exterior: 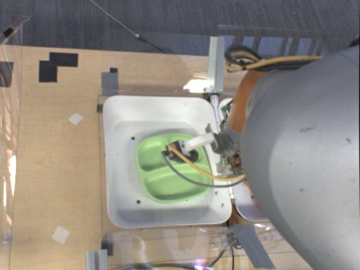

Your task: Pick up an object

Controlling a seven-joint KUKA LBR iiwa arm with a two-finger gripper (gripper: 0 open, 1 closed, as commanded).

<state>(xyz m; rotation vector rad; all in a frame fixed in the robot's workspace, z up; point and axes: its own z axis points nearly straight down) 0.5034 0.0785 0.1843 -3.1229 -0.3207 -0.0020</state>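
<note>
Green plate sits in white bin; grey arm hides whether hand is spread

The bench is lit evenly and brightly. Glare is seen just beyond the white bin. The grey arm, near the lens, is rendered slightly soft.

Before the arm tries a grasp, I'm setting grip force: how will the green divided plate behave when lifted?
The green plate looks moulded and rigid, so it probably won't flop. It lies flat in the white bin, so likely only its rim can be pinched. Its glossy surface may slip.
</note>
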